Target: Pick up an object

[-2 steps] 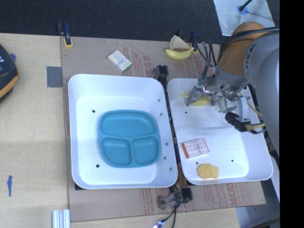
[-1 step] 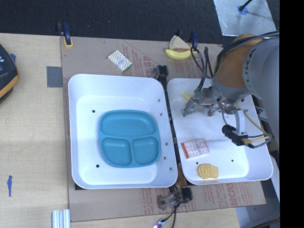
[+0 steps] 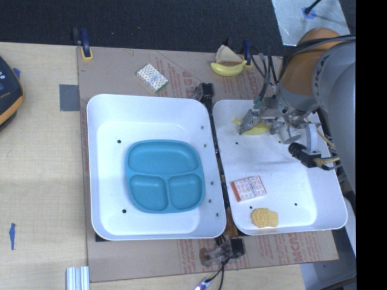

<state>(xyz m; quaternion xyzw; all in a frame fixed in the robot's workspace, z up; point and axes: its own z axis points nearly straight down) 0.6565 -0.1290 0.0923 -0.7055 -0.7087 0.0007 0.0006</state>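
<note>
Now reaching in from the right, gripper hanging low over the far end of the right bin, fingers closing around a small yellow object seemingly caught between them. Lying nearer in that same bin: a red-and-white card and a lumpy yellow piece. Sitting in the left bin: a blue divided tray. Resting beyond the bins on the bench: a banana and a patterned packet.
</note>
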